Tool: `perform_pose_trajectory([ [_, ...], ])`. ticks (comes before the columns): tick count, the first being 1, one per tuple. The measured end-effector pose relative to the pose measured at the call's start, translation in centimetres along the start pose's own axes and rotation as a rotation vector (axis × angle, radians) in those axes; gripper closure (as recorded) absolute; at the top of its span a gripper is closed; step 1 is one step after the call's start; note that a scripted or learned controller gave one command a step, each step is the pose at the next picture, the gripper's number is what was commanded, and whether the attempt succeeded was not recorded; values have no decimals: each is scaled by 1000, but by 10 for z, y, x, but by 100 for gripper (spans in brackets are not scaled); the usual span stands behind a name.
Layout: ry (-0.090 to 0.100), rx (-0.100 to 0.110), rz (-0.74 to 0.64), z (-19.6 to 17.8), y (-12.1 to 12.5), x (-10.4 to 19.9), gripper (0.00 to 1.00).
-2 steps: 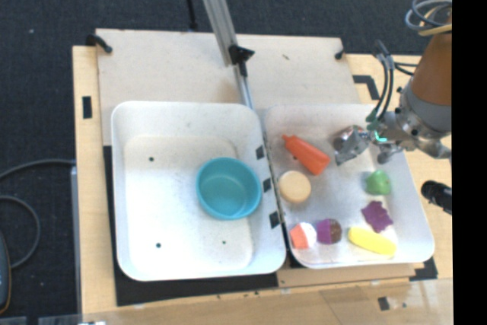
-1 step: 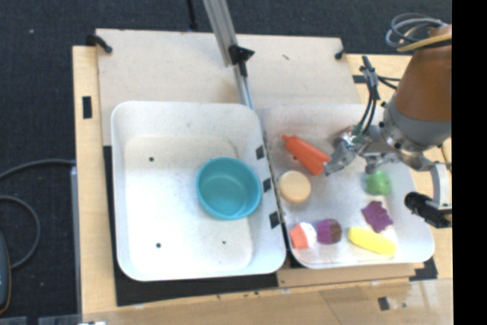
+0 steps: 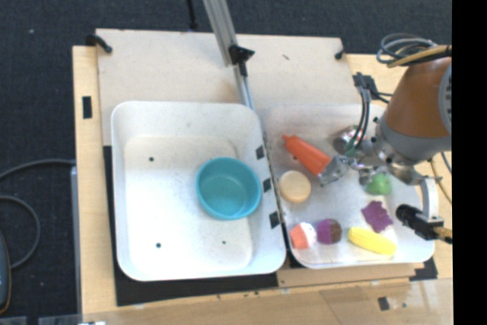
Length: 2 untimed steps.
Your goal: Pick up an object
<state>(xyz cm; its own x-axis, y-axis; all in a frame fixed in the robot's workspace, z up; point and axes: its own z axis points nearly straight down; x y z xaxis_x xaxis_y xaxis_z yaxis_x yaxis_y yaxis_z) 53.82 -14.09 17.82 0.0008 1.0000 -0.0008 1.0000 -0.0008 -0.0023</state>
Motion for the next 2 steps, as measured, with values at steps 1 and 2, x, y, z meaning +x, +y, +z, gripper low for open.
perform_pose_trajectory([
  [1, 0, 1, 1, 43, 3, -2, 0],
  [2, 0, -7, 5, 29, 5, -3, 100],
])
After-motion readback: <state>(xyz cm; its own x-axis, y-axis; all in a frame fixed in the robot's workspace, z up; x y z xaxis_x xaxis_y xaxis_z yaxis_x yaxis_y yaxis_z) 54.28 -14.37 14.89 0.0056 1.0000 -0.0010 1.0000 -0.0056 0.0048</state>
